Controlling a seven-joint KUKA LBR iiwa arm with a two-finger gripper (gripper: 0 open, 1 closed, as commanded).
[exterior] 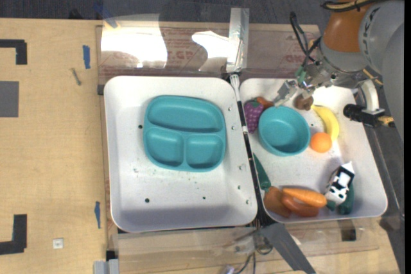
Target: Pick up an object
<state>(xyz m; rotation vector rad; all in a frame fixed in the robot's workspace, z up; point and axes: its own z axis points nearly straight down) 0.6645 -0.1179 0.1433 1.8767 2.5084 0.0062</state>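
While the arm reaches in from the right, its gripper [302, 88] hangs over the far edge of the right bin [369, 157]; whether it is clenched or released, cannot tell. Just near of it sits a teal bowl [284, 130], with purple grapes [252, 115] touching its left side and a banana [327, 120] and orange [320, 142] to its right. Left bin [122, 138] holds a teal divided plate [185, 132].

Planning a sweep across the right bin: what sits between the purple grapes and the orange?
In the camera view, the teal bowl lies between the grapes and the orange.
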